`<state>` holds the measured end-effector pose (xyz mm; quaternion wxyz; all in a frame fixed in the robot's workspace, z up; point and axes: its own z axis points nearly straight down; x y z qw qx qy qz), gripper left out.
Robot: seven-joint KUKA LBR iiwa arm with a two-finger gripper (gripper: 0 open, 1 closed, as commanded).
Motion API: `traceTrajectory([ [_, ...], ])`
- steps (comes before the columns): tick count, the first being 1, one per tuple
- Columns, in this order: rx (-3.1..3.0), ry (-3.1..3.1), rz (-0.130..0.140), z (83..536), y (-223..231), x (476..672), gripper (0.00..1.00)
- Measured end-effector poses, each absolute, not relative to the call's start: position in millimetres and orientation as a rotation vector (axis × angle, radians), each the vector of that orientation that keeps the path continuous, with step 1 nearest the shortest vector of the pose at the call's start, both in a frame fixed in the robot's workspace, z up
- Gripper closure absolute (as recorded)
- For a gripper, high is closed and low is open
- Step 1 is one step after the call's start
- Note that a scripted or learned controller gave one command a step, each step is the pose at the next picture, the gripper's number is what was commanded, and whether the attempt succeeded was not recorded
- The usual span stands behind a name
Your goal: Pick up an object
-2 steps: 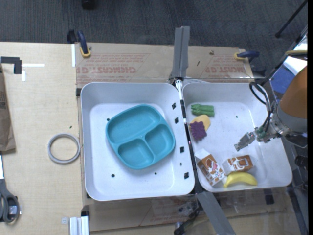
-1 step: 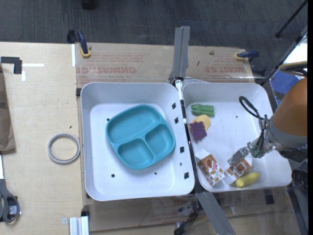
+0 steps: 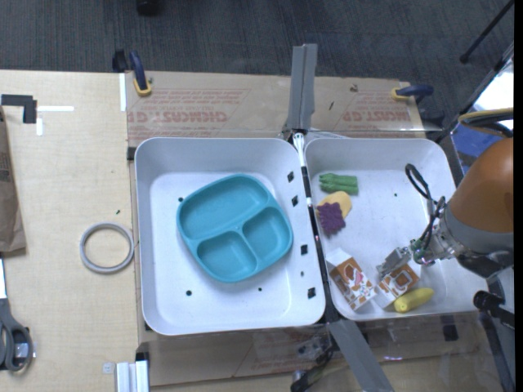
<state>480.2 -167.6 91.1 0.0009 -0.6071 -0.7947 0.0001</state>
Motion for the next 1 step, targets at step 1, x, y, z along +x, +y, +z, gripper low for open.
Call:
traceTrajectory([
  [1, -1.527, -2.752, -0.002, 92.7, -187.3, 479.4, 0.00],
])
